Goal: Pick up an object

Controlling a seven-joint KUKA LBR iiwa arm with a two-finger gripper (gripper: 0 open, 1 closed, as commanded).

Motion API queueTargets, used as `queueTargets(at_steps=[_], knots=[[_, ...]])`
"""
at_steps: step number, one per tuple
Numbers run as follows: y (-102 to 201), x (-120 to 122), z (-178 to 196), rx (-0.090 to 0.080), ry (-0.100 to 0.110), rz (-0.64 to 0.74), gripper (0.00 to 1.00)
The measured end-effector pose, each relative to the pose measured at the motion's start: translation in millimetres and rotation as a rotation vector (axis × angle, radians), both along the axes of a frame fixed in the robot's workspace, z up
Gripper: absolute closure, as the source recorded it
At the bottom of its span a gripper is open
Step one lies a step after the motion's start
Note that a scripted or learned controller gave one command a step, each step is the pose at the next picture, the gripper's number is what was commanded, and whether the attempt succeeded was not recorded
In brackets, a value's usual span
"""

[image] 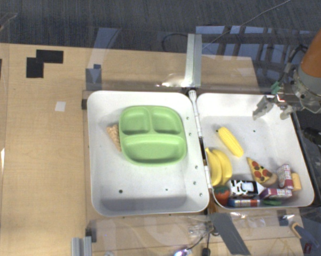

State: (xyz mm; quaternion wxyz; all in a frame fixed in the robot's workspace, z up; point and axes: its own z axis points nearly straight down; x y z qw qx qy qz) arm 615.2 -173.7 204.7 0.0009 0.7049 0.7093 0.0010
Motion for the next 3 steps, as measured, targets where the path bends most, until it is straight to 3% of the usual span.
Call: queueTargets(at_steps=[1,2,3], knots=[[35,-3,-101,-0.002,-0.004,0.307,0.0],[96,8,-20,-0.003,-0.004,0.6,0.0],[93,52,-20,-0.002,-0.003,0.572,0.0]])
